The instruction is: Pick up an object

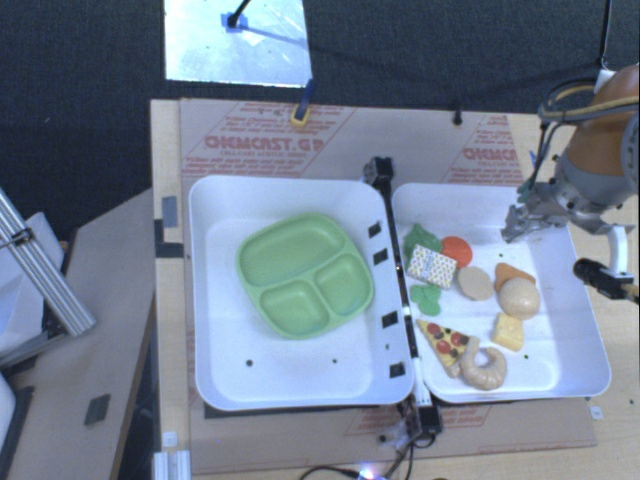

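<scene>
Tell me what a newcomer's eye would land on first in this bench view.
The green divided tray stands out first, lying alone in the left bin. Next comes the cluster of toy food in the right bin: a pizza slice, a pretzel-like ring, a red tomato and a yellow cheese block. The claw hangs over that bin's far right corner, apart from the food.
</scene>
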